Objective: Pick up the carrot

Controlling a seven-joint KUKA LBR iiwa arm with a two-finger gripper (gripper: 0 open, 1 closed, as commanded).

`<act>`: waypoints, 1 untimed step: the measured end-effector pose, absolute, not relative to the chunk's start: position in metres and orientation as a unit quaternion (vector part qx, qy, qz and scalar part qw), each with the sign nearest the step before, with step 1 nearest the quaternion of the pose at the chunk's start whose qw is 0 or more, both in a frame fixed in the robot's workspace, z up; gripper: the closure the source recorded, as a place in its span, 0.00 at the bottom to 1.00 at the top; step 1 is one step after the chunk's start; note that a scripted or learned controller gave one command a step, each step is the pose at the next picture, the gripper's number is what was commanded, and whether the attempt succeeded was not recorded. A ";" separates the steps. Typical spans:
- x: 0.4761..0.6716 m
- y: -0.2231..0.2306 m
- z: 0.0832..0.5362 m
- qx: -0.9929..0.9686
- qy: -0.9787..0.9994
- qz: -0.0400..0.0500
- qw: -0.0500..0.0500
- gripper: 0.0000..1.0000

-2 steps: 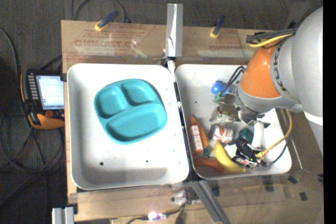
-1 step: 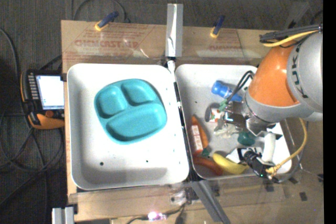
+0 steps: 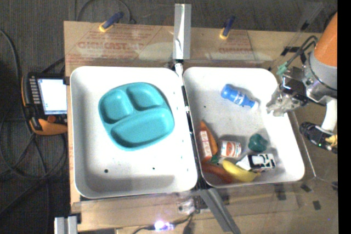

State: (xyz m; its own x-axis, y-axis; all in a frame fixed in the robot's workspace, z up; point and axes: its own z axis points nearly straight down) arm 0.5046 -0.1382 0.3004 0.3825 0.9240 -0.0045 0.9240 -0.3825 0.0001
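Near-left corner of the right bin (image 3: pixel 285 118): carrot (image 3: pixel 218 171) lying untouched, gripper (image 3: pixel 279 102) off at the bin's right rim.

From my seat the carrot is flat against the near wall, partly under the banana (image 3: pixel 240 172) that crosses its right end. Orange sauce bottle (image 3: pixel 205 140) touches it on the far side, lying along the bin's left wall. Small red-and-white can (image 3: pixel 230 148) just right of that bottle, dark green lump (image 3: pixel 258 142) further right, black-and-white toy (image 3: pixel 260 161) near the banana's right tip. Blue bottle (image 3: pixel 238 96) lies apart toward the far side. Gripper hangs over the right rim, well apart from the carrot; too blurred, I cannot tell its state, nothing seen in it. Left bin (image 3: pixel 88 172) carries a teal divided plate (image 3: pixel 137 115).
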 end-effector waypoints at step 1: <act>0.483 -0.113 0.221 0.921 0.390 -0.003 0.000 1.00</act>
